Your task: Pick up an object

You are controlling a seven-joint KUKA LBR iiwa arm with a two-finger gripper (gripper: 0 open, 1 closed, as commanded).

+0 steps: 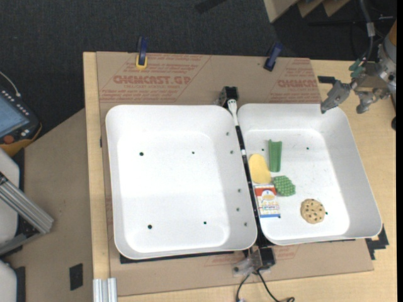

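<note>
**A:** Status on the bench? Biggest first.

**B:** Brown printed cardboard sheet under everything. Left bin well away from the gripper, across the view to its left. Right bin directly below the gripper, far-right corner just under it.

**A:** Gripper state?

**B:** Hanging over that far-right corner rim. Fingers spread apart, pointing down toward the bin. Not touching any item.

**A:** Candidates to pick?

**B:** Five, all in the right bin, all down and to the view-left of the gripper, well apart from it. Clustered toward the wall shared with the left bin.
- Red, white and blue carton: lying flat by the shared wall, among the farthest from the gripper.
- Yellow lump: touching the carton's far end, hard against the shared wall.
- Green bar: just beside the yellow lump on the gripper's side, nearest item to the gripper.
- Green knobbly piece: just beside the carton's corner, between bar and cookie.
- Cookie: apart from the rest, almost straight below the gripper in the view, near the bin's front edge.

**A:** Anything else?

**B:** Two blue clamps on the sheet's far edge, one up and left of the gripper, the other farther left.
</note>
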